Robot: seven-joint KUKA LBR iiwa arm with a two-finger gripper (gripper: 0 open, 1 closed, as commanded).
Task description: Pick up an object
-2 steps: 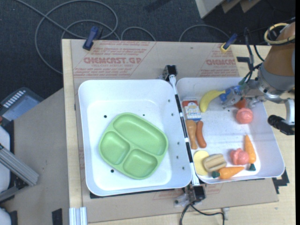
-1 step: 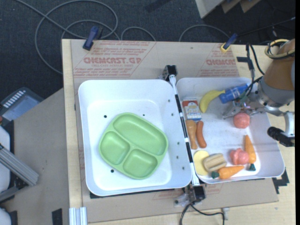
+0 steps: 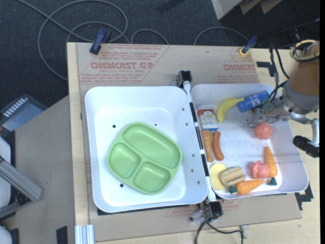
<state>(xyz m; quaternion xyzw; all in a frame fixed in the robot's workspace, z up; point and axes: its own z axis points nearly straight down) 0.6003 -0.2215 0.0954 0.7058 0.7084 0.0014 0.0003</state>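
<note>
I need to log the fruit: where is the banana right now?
The banana lies in the right bin, near its back left corner, between the small carton and the blue bottle.

Your left bin (image 3: 96,136) offers open white floor on every side of the green tray (image 3: 144,157) at its middle. Your right bin (image 3: 299,179) is crowded: banana (image 3: 227,108) and blue bottle (image 3: 252,100) at the far end, sausages (image 3: 213,145) along the left wall, carrots (image 3: 250,186) and bread (image 3: 232,175) at the near end. A bare strip runs down its middle.
</note>
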